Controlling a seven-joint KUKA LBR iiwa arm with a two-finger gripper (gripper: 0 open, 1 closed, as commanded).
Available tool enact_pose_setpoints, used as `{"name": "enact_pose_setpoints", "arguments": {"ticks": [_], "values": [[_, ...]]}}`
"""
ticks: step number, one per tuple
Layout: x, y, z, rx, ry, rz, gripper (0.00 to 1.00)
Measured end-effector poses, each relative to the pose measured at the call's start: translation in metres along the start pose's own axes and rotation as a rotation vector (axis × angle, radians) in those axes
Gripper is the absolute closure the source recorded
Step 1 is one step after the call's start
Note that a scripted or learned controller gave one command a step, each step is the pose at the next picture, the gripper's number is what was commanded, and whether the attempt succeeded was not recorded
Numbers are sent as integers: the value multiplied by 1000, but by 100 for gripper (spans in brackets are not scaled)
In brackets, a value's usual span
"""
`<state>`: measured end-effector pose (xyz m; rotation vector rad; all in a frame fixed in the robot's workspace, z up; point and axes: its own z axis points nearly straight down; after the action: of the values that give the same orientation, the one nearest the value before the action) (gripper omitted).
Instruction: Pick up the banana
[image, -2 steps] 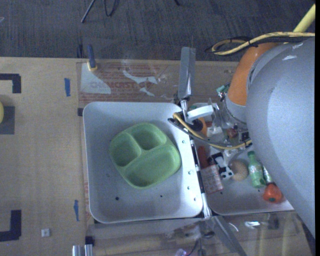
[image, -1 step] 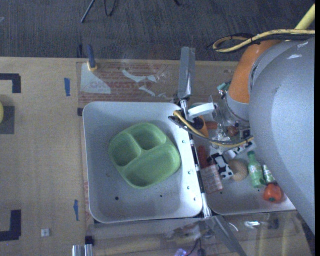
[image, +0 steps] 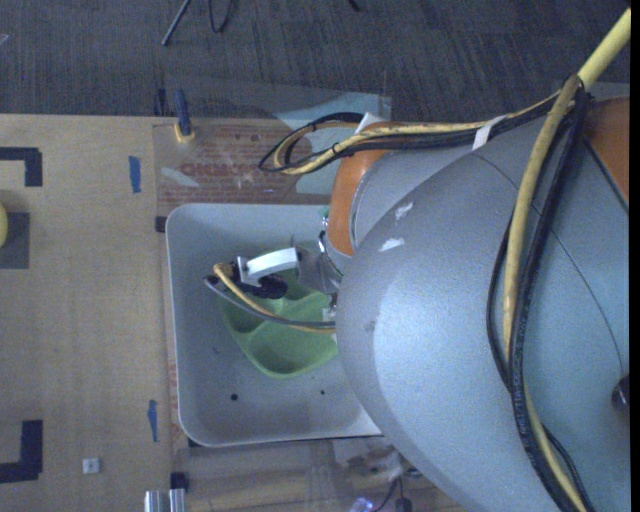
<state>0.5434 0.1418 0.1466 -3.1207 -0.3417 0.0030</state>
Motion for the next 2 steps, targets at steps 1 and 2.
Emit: {"name": "enact_pose_setpoints", "arguments": {"ticks": [1, 2], "values": [[0, 2, 0, -1, 0, 3, 0], [71, -37, 4, -1, 2, -92, 0]]}}
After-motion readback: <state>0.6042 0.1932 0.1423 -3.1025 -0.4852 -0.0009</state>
